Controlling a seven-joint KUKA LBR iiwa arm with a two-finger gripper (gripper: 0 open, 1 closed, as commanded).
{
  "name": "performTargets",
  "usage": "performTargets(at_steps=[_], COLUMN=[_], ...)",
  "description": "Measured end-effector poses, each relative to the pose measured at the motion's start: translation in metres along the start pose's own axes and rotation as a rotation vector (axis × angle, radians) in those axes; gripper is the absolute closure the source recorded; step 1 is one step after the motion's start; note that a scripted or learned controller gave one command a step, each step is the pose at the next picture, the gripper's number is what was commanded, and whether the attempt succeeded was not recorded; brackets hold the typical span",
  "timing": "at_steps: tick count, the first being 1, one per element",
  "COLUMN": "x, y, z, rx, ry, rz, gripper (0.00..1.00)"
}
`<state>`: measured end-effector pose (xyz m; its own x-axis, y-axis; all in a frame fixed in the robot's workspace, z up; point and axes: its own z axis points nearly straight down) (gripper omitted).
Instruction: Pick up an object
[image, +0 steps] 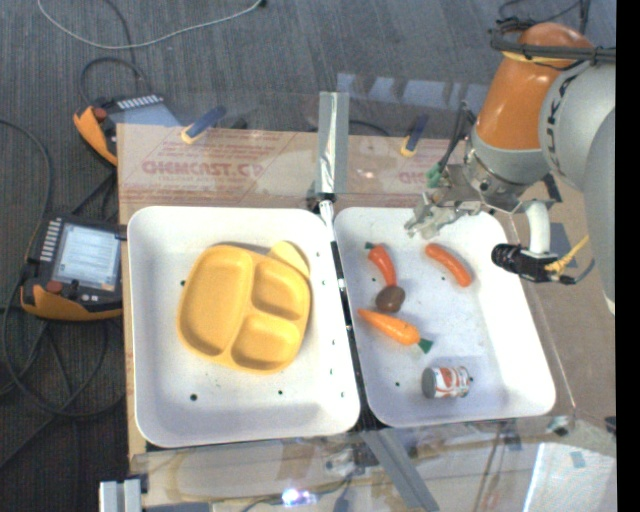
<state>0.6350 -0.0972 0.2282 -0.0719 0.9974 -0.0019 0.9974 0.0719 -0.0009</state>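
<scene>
The grey arm's two-finger end effector (432, 218) hangs over the far edge of the right-hand shallow white plastic bin (520, 300), its pale fingers spread fairly wide with nothing between them, though at this slant the exact gap is hard to judge. No object is held yet, so the step in hand looks like choosing a target and coming down on it.

Taking the small dark brown rounded lump (390, 297) as the landmark: a short orange-red carrot-shaped piece with a green tip (382, 264) lies just beyond it, almost touching; a longer orange plastic carrot with a green end (393, 327) lies just in front of it; a glossy orange-red sausage-shaped piece (449, 263) sits off to its right and further back, apart from the rest; a small silver and red can on its side (445, 381) lies well in front. The left-hand white bin (140, 330) carries a yellow moulded divided tray (245, 305).

The sausage-shaped piece is probably the best pick: it is nearest the end effector and stands clear of neighbours. To do it well, turn the fingers to straddle its short width, centre over its middle, descend until the tips reach the bin floor, then close. The cluster around the lump risks nudging two items at once.
</scene>
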Motion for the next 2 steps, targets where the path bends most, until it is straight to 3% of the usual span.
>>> performTargets(at_steps=[1, 2], x=[-0.001, -0.015], y=[0.000, -0.023], z=[0.000, 0.135], rx=[0.001, 0.001], ry=[-0.001, 0.003], rz=[0.001, -0.046], gripper=[0.00, 0.00])
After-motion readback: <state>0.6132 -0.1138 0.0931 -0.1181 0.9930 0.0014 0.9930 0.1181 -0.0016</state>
